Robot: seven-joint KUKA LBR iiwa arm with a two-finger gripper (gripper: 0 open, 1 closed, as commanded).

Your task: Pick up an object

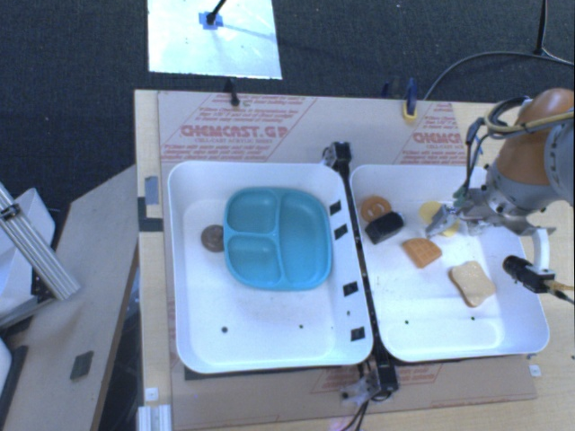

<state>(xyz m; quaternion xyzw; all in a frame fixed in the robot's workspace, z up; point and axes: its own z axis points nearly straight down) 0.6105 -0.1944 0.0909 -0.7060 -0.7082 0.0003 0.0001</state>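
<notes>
The right bin [449,339] holds several small items. An orange ring-shaped piece [375,208] lies at the back left, and a black block [384,228] touches it. Nearby are a yellow piece [431,212], an orange cracker-like wedge [420,251] and a beige bread slice [472,283]. My gripper [444,224] hangs low over the back of this bin, right beside the yellow piece and partly covering it. The grey arm with its orange band [539,119] reaches in from the right.
In the left bin [193,330] sits a blue divided plate [277,239], with a small brown disc [213,237] at its left edge. A black clip strip [350,241] runs between the bins. A black-tipped part of the arm [526,274] sticks out over the right bin's right rim.
</notes>
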